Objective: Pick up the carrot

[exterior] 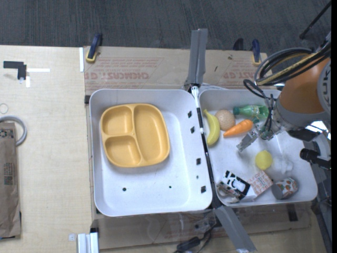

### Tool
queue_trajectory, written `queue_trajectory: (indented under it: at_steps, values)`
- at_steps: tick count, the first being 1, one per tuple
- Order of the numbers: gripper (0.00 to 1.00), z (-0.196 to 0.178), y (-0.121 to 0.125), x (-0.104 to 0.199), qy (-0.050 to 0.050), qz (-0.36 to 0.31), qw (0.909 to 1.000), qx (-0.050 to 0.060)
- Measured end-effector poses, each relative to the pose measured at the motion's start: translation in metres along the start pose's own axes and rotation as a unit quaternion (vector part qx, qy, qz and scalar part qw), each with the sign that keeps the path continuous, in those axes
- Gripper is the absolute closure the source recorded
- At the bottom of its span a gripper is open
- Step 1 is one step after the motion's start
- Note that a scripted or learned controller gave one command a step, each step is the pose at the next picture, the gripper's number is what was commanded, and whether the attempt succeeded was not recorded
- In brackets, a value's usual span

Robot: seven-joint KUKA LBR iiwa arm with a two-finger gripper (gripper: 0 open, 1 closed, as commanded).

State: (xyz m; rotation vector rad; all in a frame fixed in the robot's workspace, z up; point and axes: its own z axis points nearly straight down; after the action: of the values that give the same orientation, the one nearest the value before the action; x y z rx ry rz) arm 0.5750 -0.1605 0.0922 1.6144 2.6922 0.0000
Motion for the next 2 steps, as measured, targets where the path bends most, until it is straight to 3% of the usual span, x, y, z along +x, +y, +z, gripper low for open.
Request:
queue_trajectory:
  at_steps: [1,2]
  values:
    - [1.00,-0.0097,-0.0001,-0.0015,-0.001,0.002,1.0000,-0.001]
    - [0.00,-0.0096,-0.0002,-0.0015,-0.001,0.002,1.0000,-0.001]
